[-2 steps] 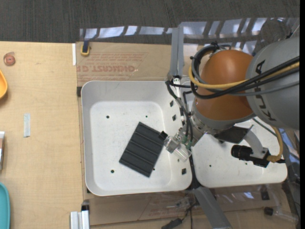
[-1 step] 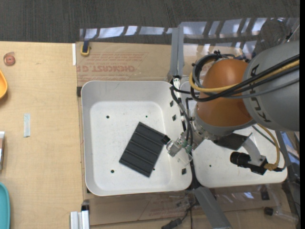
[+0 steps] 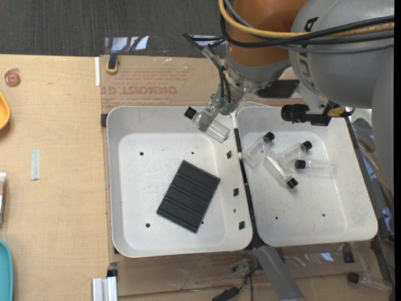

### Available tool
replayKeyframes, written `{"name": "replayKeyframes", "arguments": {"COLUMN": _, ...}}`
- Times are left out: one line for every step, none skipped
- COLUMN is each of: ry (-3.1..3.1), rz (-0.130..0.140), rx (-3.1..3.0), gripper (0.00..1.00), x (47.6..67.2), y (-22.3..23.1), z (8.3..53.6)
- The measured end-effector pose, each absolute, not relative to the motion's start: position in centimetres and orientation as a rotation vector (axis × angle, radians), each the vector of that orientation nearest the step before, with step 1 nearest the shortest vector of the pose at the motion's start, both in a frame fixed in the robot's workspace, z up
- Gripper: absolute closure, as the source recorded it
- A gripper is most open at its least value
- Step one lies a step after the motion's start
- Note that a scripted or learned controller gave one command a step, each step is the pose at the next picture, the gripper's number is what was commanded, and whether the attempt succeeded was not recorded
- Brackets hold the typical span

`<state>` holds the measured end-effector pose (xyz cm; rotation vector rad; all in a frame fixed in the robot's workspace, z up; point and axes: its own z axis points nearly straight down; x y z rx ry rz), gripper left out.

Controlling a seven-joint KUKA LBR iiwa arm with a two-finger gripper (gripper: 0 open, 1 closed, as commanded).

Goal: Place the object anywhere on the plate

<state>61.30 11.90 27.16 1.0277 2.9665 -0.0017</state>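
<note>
A black ribbed rectangular plate [image 3: 188,195] lies flat and slanted in the middle of the left bin [image 3: 125,168]. My gripper [image 3: 218,110] hangs over the far right corner of that bin, close to the divider between the bins. Its fingers are shut on a clear vial [image 3: 211,125] with a black cap [image 3: 190,113]. The vial lies tilted, cap pointing left, and sits above and to the right of the plate, well apart from it.
The right bin [image 3: 351,218] holds several clear vials with black caps [image 3: 289,162] in its far half. A cardboard sheet [image 3: 156,83] lies behind the left bin. The wooden bench [image 3: 56,187] extends to the left.
</note>
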Motion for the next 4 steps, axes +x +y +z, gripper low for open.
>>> {"name": "replayKeyframes", "arguments": {"ry": 2.776, "rz": -0.004, "rx": 1.469, "gripper": 1.0, "x": 64.2, "y": 16.0, "z": 23.4}}
{"name": "replayKeyframes", "arguments": {"ry": 2.998, "rz": -0.002, "rx": 0.931, "gripper": 1.0, "x": 66.0, "y": 10.9, "z": 24.1}}
{"name": "replayKeyframes", "arguments": {"ry": 2.935, "rz": -0.003, "rx": 1.122, "gripper": 1.0, "x": 64.0, "y": 9.0, "z": 19.1}}
{"name": "replayKeyframes", "arguments": {"ry": 3.129, "rz": 0.001, "rx": 0.248, "gripper": 1.0, "x": 64.7, "y": 7.5, "z": 19.2}}
